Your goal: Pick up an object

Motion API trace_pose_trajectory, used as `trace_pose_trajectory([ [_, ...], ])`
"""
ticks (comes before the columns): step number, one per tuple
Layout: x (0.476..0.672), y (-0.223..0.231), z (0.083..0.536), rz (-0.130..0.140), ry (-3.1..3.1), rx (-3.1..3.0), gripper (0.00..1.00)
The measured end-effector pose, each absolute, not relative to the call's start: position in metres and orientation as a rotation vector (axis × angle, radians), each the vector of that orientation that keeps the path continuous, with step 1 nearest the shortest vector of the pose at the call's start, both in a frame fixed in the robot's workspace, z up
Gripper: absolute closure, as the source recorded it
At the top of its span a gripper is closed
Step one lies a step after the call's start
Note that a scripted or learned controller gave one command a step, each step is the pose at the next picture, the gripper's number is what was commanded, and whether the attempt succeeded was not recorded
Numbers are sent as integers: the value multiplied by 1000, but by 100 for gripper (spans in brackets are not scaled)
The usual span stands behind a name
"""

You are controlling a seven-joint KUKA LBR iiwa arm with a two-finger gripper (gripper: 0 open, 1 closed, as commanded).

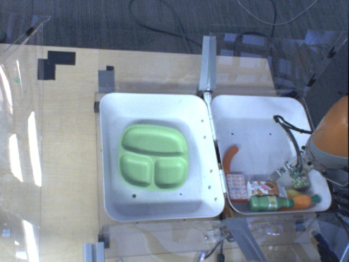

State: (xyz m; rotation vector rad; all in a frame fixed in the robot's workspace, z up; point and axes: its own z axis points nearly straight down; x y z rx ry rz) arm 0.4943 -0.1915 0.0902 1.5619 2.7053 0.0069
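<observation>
The surface was pale wood, with black tape marks near its far left corner and clear panels standing around it; beyond lay dark grey carpet crossed by loose cables. Two white bins sat side by side. The left bin held a green tray with three compartments, one long and two smaller. The right bin held the things I could pick, all gathered toward its near edge: an orange carrot-like piece lying by the left wall, a small red-and-white checked packet just below it, a white carton with orange print beside that, and a green bottle lying on its side along the near wall, touching an orange piece at its right end. Something yellow showed just behind these. My arm came in from the right, the orange band over the bin's right rim, and my jaws pointed down at the near right corner, just above the yellow thing. I could not tell how far they stood open, nor whether they held anything.
</observation>
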Motion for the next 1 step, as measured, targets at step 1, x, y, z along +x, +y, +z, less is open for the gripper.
trace_pose_trajectory([
  [1, 497, -190, 102, 13, 2703, 1558, 100],
])
